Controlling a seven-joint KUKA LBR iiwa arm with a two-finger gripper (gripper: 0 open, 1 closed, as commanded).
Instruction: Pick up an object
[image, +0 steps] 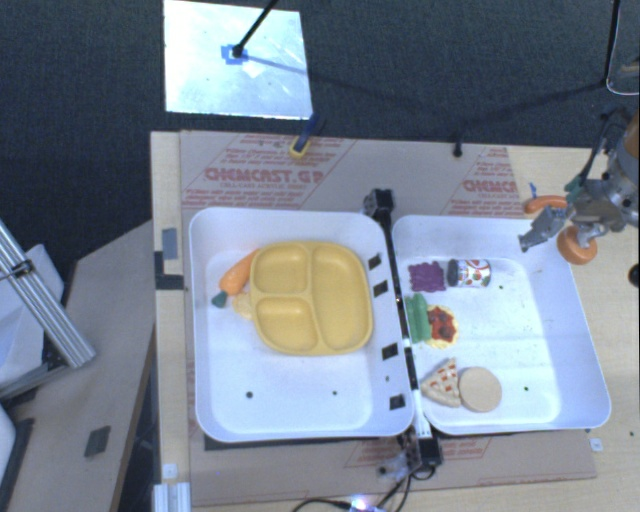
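Floor: dark blue-grey carpet around the bench, with a shiny metal plate (238, 58) lying on it at the top of the view.
Bench (120, 300): pale wood, topped by a brown cardboard sheet (262, 170) printed in red lettering.
Left bin (215, 400): shallow, white, sitting on the cardboard, touching the right bin along a black hinged seam.
Right bin (560, 360): shallow, white, same size as its neighbour.
Yellow plate (305, 297): three compartments, lying flat in the middle of the left bin.
Carrot (237, 271): orange toy, slanted, touching the plate's left edge; a small green piece sits just below its lower end.
Purple grapes (427, 275): toy cluster, upper left of the right bin.
Small can (469, 272): lying on its side just right of the grapes, red and white label.
Green vegetable (417, 319): upright along the right bin's left wall, below the grapes.
Red and yellow item (441, 324): just beside the green vegetable, on its right.
Pizza slice (440, 383): lower left of the right bin, touching the round cookie.
Round cookie (480, 389): tan disc, right of the pizza slice.
Gripper (545, 228): above the upper right corner of the right bin, well apart from the toys; jaws too indistinct to tell whether spread or closed; nothing seen between them.
Arm (605, 195): grey with orange parts, entering from the right edge.
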